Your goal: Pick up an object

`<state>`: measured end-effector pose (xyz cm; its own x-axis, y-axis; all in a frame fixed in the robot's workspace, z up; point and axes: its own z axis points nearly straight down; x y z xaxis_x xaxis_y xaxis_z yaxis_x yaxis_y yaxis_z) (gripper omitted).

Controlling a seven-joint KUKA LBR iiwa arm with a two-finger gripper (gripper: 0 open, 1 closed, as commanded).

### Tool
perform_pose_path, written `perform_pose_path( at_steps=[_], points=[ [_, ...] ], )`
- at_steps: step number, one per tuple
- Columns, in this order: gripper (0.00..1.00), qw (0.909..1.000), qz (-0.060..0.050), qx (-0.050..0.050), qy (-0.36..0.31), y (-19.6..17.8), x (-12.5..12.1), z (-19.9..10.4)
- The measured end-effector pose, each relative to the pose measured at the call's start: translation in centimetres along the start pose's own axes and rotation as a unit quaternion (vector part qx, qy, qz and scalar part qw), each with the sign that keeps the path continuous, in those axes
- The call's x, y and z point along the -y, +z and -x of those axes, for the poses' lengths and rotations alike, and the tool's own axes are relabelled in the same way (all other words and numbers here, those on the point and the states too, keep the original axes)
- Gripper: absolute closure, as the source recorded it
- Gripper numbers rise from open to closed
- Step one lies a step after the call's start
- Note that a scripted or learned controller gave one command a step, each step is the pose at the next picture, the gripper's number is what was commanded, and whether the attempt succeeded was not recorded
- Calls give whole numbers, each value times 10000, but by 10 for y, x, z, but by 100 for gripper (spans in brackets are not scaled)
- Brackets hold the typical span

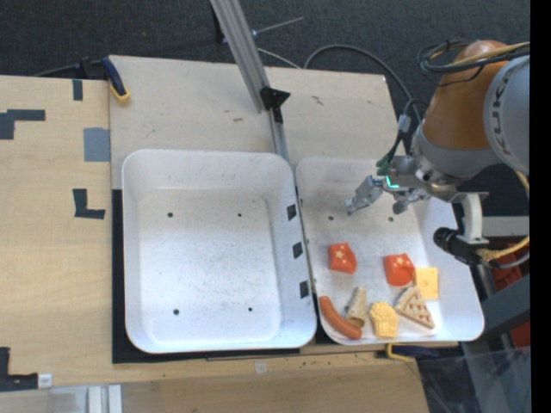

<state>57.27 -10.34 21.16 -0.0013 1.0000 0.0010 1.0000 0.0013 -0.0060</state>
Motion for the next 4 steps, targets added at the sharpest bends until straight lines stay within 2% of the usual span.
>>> perform_pose_path(
  at_steps=[1,2,3,4],
  points=[
    [0,10000,21,4,-4,-2,-1,0],
    [0,10000,1,7,1,43,4,2],
    [0,10000,-13,2,4,106,12,3],
    [0,10000,23,11,0,123,12,2]
  ],
)
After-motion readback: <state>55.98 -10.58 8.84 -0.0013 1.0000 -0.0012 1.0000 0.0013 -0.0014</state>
